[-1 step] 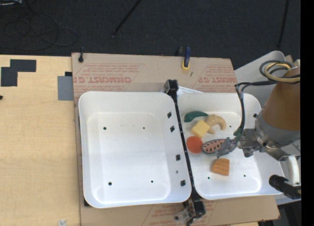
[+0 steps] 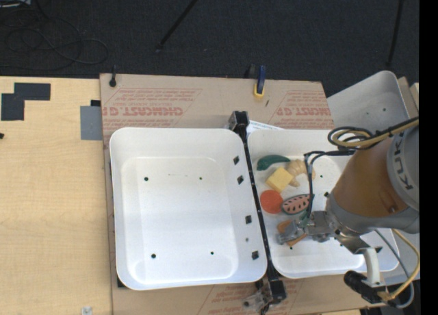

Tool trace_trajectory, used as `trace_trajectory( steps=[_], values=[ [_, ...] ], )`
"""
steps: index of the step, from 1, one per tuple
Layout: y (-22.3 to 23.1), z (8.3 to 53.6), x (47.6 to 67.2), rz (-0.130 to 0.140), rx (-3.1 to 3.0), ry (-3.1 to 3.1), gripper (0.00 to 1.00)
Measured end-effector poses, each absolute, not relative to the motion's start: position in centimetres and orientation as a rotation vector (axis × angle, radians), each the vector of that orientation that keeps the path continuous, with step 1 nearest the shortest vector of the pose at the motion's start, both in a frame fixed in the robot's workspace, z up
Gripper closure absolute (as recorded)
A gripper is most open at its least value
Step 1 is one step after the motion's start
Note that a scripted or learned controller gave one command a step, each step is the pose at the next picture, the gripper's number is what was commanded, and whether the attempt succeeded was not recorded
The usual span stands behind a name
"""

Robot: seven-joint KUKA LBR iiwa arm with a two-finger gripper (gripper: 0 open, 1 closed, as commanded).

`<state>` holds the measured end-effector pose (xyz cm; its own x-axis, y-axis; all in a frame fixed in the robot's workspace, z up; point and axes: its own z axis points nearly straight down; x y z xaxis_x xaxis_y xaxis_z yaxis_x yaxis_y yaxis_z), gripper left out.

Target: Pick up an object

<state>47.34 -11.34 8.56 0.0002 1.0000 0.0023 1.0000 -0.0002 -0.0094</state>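
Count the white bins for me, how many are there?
2. The left bin sits in the middle of the bench; the right bin lies beside it, partly under the arm.

This looks like a robotics lab. A grey industrial arm with an orange band (image 2: 373, 187) reaches in from the right over two shallow white bins (image 2: 179, 274) set side by side on a cardboard sheet (image 2: 171, 105) printed with lettering. A blue and yellow clamp (image 2: 259, 81) grips the sheet's far edge. Beyond it, loose cables (image 2: 58, 29) trail over dark carpet, crossed by what may be a tripod leg (image 2: 185, 16).
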Motion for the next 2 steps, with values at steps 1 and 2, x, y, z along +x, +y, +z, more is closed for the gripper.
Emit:
trace_trajectory(
  steps=[1, 2],
  values=[
    [-11.6, 10.1, 47.4, 0.004, -2.225, -2.209, 1.0],
    [-12.2, 8.8, 52.4, 0.002, -2.219, -2.22, 1.0]
  ],
)
